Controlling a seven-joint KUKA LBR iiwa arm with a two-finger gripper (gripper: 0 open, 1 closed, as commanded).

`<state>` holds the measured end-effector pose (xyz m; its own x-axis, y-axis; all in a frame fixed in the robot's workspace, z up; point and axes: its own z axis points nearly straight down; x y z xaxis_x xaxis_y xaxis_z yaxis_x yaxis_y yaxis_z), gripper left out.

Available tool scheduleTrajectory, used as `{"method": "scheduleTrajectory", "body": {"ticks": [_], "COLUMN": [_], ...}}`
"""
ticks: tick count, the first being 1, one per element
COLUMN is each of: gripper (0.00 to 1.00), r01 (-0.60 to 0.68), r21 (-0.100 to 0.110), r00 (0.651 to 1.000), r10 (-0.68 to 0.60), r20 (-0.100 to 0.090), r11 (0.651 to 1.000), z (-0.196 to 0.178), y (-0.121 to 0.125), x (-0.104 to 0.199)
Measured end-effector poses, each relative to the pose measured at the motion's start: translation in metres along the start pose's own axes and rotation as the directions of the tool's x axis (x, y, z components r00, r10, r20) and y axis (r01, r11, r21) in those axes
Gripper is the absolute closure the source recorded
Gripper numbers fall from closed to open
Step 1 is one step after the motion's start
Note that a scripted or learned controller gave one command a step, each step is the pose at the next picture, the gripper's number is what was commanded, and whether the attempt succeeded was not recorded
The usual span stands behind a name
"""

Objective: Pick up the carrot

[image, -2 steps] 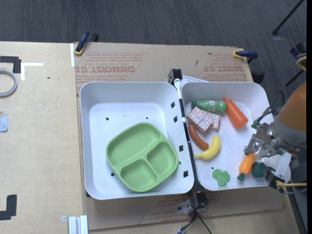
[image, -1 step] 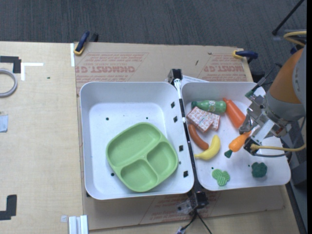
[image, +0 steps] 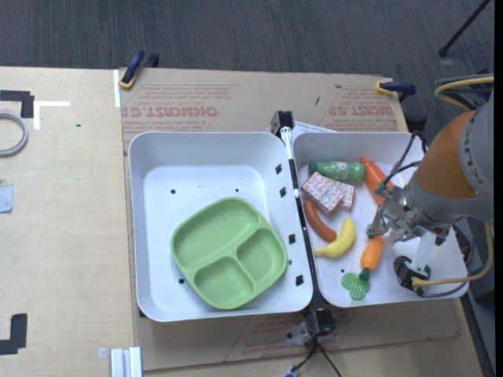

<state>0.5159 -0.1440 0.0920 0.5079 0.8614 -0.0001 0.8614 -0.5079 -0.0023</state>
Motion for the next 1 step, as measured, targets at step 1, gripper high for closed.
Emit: {"method": "scheduleTrajectory", "body": {"ticks": [1], "gripper": [1.0], "r01": [-0.208], "r21": [-0.001], "r00": [0.978], "r10": [0.208], "r20": [0.001], "r11": [0.978], "z": [-0.1395], "y": [0.0294], "x": [0.0519]}}
